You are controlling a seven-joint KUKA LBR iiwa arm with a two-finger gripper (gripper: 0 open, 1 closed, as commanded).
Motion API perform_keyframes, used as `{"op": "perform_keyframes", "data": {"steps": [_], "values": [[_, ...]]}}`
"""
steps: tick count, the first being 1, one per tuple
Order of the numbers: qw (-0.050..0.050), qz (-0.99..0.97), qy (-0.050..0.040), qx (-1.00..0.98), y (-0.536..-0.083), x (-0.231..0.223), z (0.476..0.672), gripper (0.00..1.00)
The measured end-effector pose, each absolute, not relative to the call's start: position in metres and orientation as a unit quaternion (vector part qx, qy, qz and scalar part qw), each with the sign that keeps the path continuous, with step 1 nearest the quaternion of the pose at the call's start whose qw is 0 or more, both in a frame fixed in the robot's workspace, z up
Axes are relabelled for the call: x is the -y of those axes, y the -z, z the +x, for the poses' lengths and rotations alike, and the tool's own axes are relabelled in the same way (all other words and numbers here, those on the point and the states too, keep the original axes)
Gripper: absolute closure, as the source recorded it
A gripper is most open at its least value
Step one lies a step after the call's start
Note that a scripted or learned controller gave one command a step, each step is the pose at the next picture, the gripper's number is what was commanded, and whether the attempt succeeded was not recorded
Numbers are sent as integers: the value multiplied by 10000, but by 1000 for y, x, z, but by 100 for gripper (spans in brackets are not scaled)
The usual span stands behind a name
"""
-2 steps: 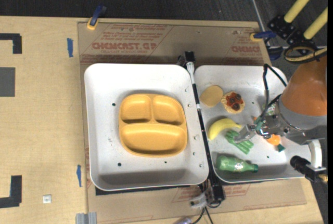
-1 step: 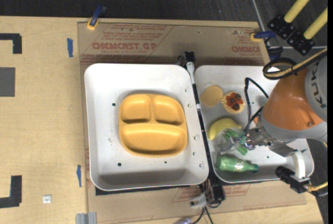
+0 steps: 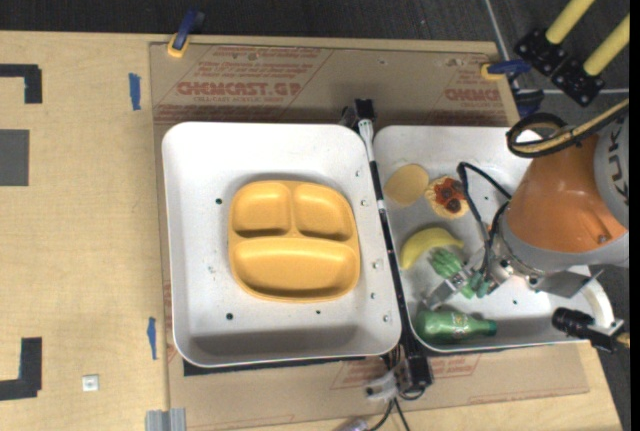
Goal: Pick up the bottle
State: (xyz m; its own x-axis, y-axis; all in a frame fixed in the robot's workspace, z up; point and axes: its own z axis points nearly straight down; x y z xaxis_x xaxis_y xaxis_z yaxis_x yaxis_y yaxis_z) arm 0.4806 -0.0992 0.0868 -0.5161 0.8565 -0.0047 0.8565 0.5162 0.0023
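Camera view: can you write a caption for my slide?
Arm's end effector hovers over the right bin, just above the green bottle lying beside a banana; a yellow tray fills the left bin.

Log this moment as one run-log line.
gripper: above right bin, fingers unclear | bottle: lying at bin's near edge, not held | banana: beside gripper | yellow tray: left bin

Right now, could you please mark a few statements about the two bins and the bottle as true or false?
1. The green bottle lies on its side in the right bin. True.
2. The yellow divided tray sits in the right bin. False: it sits in the left bin.
3. The gripper is above the right bin, near the bottle. True.
4. The bottle stands upright beside the tray. False: it lies flat near the right bin's front edge.
5. A banana lies in the right bin. True.
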Motion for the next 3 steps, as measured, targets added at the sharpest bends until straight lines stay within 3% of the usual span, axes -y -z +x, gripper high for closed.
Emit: {"op": "perform_keyframes", "data": {"steps": [1,2,3], "values": [[12,4053,-6,-9142,-185,55,509,0],[-6,4716,-1,-8818,-185,8,490,0],[9,6271,-2,-7789,-185,14,514,0]]}}
